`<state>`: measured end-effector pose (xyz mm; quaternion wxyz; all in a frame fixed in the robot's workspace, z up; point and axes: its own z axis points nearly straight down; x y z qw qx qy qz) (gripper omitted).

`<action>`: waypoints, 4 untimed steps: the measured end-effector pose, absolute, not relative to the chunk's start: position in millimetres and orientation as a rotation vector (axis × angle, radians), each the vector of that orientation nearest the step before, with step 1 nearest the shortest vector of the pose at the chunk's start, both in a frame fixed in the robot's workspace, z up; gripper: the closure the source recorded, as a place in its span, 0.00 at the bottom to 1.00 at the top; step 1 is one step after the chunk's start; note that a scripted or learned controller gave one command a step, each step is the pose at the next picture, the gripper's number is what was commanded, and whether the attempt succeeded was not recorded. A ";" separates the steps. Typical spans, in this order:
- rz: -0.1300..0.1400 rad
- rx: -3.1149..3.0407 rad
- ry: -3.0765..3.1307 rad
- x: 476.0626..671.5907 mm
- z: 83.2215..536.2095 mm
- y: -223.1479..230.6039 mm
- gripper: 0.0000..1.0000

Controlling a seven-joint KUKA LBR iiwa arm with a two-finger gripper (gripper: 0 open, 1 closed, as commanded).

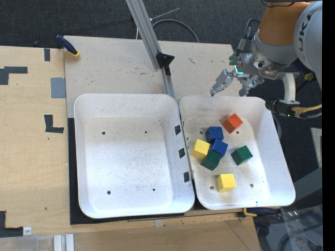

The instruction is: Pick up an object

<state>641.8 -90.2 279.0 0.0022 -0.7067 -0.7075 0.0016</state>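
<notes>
The right bin (272, 140) holds several small cubes: an orange one (233, 123), two blue ones (214, 133) (219, 147), two yellow ones (200, 149) (226, 182) and two green ones (211, 160) (241, 155). My gripper (231, 86) hangs above the far rim of that bin, up and to the left of the orange cube. Its fingers (222, 82) are spread apart with nothing between them.
The left bin (84, 140) lies beside the right one, with a black strip between them. A slanted metal pole (149, 33) rises behind the bins. A blue and yellow clamp (68, 45) sits at the bench's far left. Cables hang at the right.
</notes>
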 end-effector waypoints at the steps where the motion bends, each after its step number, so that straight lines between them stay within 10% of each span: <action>1: 0.001 -2.218 -2.223 642.5 281.7 -90.2 0.00; 4: 0.009 -2.217 -2.219 625.3 94.3 -98.1 0.00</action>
